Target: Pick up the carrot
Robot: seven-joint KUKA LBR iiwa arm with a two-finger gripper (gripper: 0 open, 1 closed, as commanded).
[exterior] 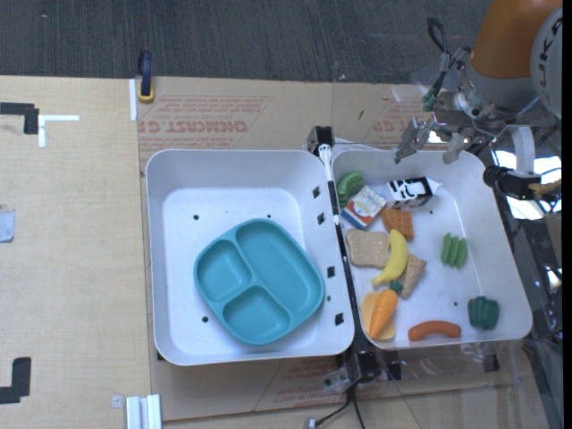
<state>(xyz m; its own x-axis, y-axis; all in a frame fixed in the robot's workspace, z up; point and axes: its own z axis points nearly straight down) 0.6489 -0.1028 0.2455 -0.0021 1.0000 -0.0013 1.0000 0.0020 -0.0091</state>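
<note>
Near right bin's front lies orange carrot (pixel 383 310).

From my seat at the remote station, the arm (pixel 518 25) comes in from the upper right corner of the camera view, and the orange band above the wrist is the biggest thing I can see of it, with a bit of grey casing next to it at the edge. Below that, the wrist narrows into a cluster of metal parts and cables, angled down and to the left. The gripper (pixel 429 141) hangs at the end of it, both fingers (pixel 407 146) pointing downward, spread apart with a clear gap and nothing between them.
</note>
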